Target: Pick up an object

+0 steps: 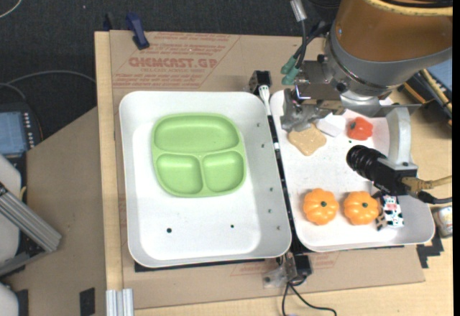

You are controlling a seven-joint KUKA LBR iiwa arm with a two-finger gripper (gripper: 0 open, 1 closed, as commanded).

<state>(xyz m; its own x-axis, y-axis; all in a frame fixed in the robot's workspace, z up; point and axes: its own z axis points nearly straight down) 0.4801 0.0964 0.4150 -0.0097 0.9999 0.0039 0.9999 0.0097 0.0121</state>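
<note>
**Q:** What lies nearest the camera?

**A:** Two shallow white bins sit side by side on a brown worktop (180,56). At the near edge of the right-hand bin (359,241) are two orange toy pumpkins, almost touching: the left pumpkin (320,206) and the right pumpkin (361,207). One small black-and-white toy (392,212) stands just beside the right pumpkin, on its outer side.

**Q:** And the other bin?

**A:** The left-hand bin (194,228) holds one green plate (198,154), which is divided into three compartments. It lies flat in the far half of the bin.

**Q:** What is farther back in the right-hand bin?

**A:** There are three more things. One tan slice of toast (307,140) lies near the wall shared with the left-hand bin. One small white block (330,124) is just beyond the toast. One red piece (359,128) lies beside the block, towards the view's right.

**Q:** Where is the robot?

**A:** One grey arm (388,13) with an orange band reaches in from the far right. Its tool (296,119) hangs over the far end of the right-hand bin, right at the far edge of the toast. I cannot tell whether the tool is spread or pressed together, or whether it touches the toast.

**Q:** Is there anything beyond the bins?

**A:** One blue clip (136,29) sits at the far left corner of the worktop.
</note>
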